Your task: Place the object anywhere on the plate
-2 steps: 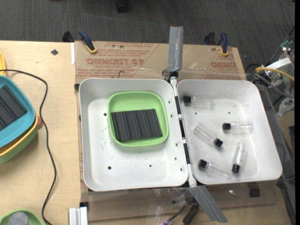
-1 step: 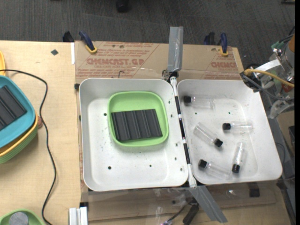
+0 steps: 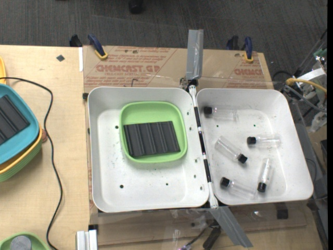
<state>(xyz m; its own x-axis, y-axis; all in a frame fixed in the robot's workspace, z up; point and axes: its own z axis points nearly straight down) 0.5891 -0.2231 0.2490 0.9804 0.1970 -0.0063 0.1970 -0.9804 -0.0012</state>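
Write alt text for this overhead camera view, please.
Two shallow white bins sit side by side: the left bin holds a green plate with a dark ribbed insert, and the right bin holds five clear vials with black caps.

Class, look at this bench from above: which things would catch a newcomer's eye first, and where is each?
First, the green plate in the left bin, with a dark ribbed pad lying on it. Next, the clear vials with black caps, five scattered across the right bin. At the far left edge sits a stack of teal and yellow-green dishes.
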